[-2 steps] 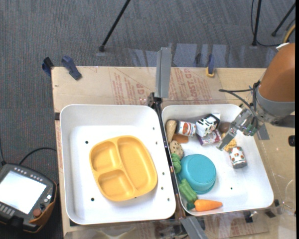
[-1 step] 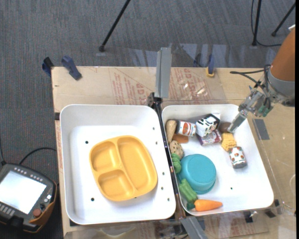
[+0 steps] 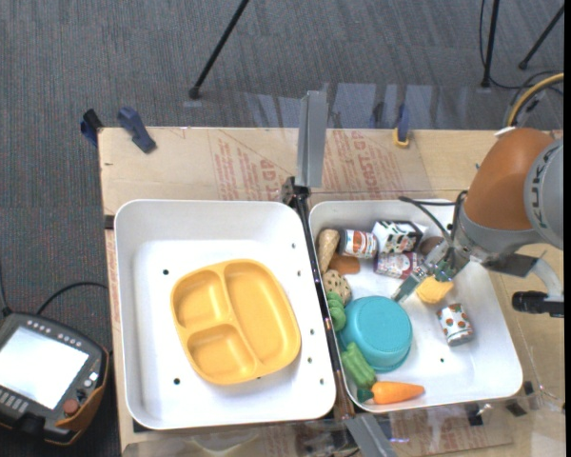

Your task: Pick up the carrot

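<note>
Carrot: lay on its side at the lower edge of the right bin, orange body pointing right, green top to the left, well apart from the gripper.

Far lower left of the frame: a handheld pendant with a pale screen, on the dark floor.

Left of centre: the left bin, holding a yellow divided plate with three compartments, tilted a little in the frame.

Between the bins: a grey upright post rising toward the top of the frame.

Right bin, left side: a tan cone-shaped item near the upper left corner, green toy pieces down the left wall, a teal bowl just above the carrot. Upper part of the bin: a small can and a carton lying side by side. Lower right of the bowl: a small patterned can on its own.

Right of centre: the gripper, reached down into the upper middle of the right bin, just above a yellow wedge-shaped piece. Could not tell how far the jaws stood apart, nor whether anything sat between them.

Far right: the arm, entering from the right edge, orange band uppermost, grey wrist angled down and to the left toward the bin.
</note>
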`<state>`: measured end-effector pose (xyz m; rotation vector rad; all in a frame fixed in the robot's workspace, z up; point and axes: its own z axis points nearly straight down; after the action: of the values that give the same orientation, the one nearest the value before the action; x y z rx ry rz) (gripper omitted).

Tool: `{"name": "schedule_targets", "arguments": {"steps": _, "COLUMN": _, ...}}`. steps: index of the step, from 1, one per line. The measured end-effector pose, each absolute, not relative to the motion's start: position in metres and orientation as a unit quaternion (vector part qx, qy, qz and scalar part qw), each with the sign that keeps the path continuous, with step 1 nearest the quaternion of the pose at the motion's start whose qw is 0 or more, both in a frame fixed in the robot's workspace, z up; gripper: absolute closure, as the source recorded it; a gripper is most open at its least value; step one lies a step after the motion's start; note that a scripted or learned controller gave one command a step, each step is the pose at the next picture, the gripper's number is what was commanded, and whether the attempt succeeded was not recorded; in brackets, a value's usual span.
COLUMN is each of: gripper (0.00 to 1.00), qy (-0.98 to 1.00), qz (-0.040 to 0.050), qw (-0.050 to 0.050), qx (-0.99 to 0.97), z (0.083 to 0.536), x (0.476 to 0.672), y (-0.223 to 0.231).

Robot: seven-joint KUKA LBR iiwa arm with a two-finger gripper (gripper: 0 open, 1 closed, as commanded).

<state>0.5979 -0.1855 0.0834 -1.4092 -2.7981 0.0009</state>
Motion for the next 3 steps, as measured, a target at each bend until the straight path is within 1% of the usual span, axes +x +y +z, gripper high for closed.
{"name": "schedule_targets", "arguments": {"steps": 1, "gripper": 0.0, "qy": -0.916, "qz": -0.0005, "qw": -0.004, "qx": -0.401, "z": 0.147, "x": 0.647, "y": -0.211}}
{"name": "schedule_targets", "arguments": {"steps": 2, "gripper": 0.0, "qy": -0.904, "qz": -0.0032, "qw": -0.007, "qx": -0.428, "z": 0.095, "x": 0.619, "y": -0.192}}
{"name": "schedule_targets", "arguments": {"steps": 3, "gripper": 0.0, "qy": -0.889, "qz": -0.0004, "qw": 0.001, "qx": -0.458, "z": 0.087, "x": 0.591, "y": -0.189}}
